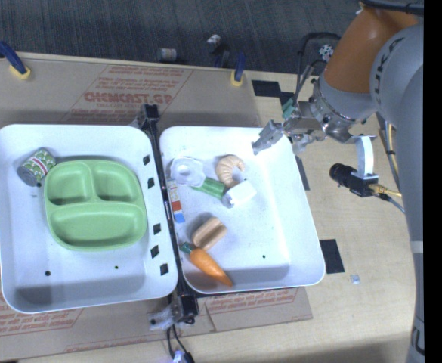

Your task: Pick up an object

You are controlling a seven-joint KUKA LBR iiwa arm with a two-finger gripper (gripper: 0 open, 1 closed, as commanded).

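My gripper (279, 139) hangs over the far right rim of the right bin (300, 225), open, with nothing between its fingers. Inside that bin, left of the gripper, lie a tan croissant-like toy (230, 167), a clear round lid (184, 172), a green marker (208, 187) and a white block (241, 194). Nearer the front are a hot dog bun (208, 232) and an orange carrot (209, 267). A thin red and blue stick (175, 204) lies along the bin's left wall.
The left bin (17, 278) holds a green divided plate (96, 203) and a small can (37, 165) at its far left corner. A black divider (158, 187) runs between the bins. Brown cardboard (122, 89) lies under both.
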